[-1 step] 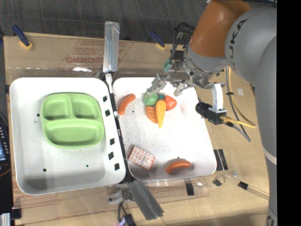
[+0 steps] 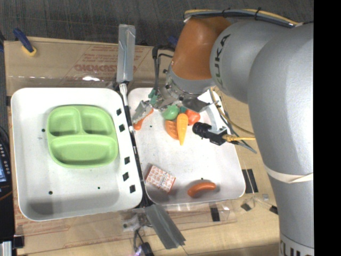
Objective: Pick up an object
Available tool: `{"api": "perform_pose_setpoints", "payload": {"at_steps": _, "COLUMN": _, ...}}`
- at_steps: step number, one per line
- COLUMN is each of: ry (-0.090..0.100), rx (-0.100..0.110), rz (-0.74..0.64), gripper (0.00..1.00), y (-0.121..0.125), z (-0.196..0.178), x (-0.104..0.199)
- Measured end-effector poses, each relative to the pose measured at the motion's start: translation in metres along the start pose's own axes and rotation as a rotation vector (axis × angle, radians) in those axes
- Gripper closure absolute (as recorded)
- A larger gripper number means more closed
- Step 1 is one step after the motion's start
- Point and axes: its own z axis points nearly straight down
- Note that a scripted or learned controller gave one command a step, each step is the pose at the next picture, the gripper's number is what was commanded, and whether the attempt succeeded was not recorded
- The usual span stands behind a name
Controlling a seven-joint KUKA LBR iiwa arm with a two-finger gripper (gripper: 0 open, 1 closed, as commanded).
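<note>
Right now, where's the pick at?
Done: the gripper is down in the right bin, near the toy carrot. In hand: nothing visible between its fingers. Left: grasp and lift; the small box and sausage lie untouched at the front.

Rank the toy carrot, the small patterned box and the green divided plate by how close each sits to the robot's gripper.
From the gripper:
1. Toy carrot, just beside it in the right bin.
2. Green divided plate, in the left bin.
3. Small patterned box, at the right bin's near edge.
</note>
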Motion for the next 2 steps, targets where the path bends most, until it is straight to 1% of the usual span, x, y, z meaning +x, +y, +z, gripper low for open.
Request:
{"api": "perform_pose_setpoints", "payload": {"at_steps": 1, "ry": -0.001, "rx": -0.002, "rz": -0.012, "gripper": 0.00, "y": -0.048, "z": 0.010, "x": -0.096}}
{"api": "perform_pose_setpoints", "payload": {"at_steps": 2, "ry": -0.001, "rx": -0.004, "rz": -0.249, "gripper": 0.00, "y": -0.051, "z": 0.099, "x": -0.125}}
